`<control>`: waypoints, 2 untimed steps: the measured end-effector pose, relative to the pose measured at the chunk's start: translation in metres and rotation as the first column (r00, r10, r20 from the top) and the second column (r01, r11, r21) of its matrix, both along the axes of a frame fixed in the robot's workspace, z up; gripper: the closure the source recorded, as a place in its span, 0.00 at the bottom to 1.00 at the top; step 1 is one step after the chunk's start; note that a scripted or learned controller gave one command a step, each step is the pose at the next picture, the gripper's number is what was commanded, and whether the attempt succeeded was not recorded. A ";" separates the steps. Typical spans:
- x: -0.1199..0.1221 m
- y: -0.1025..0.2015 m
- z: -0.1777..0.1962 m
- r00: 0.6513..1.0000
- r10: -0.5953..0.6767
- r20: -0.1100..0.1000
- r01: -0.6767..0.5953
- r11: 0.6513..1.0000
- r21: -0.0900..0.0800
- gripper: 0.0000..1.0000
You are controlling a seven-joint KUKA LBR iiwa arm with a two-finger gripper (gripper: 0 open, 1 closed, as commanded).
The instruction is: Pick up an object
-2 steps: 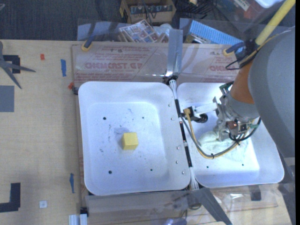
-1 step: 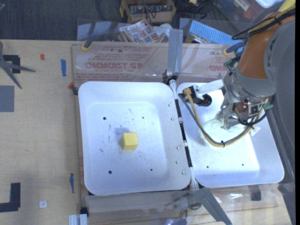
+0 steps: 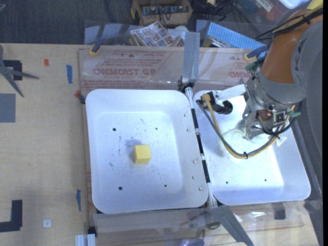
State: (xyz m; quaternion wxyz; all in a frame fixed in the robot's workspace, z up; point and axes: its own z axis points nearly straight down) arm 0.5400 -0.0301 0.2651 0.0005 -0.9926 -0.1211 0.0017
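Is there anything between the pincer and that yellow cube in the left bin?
The pincer is over the right white bin, while the small yellow cube sits alone in the left white bin. Between them lie just the two bins' adjoining raised rims; nothing else visible blocks the way.

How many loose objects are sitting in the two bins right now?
1. A yellow block lies near the middle of the left bin. The gripper and arm hang over the right bin, so something small could be hidden beneath them.
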 end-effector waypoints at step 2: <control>-0.026 0.001 0.028 1.000 0.008 -0.003 -0.008 1.000 0.001 1.00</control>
